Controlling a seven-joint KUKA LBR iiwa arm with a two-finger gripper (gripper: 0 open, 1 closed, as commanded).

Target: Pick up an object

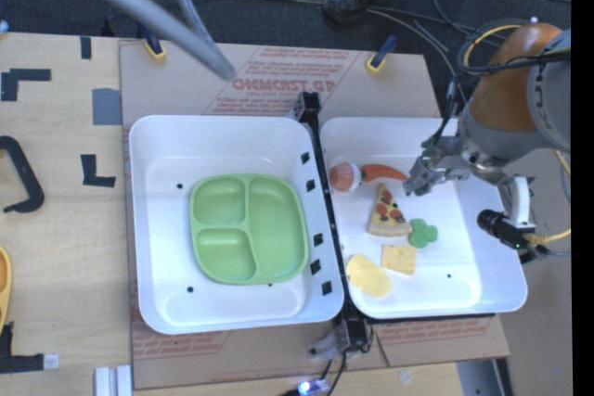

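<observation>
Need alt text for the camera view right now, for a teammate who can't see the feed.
The gripper hangs over the right bin, near a pizza slice, orange carrot, green broccoli piece, cheese square and yellow chip. The left bin holds a green divided tray.

Pizza slice (388,213), broccoli (423,233), cheese cracker (400,259), yellow chip (368,275), lying in right bin (492,287)

Only legible print I find: red lettering on the cardboard sheet (278,74) under my bins, upper centre of frame, reading roughly "CHEMCAST GP". Smaller red lines above it are too blurred to read.
</observation>
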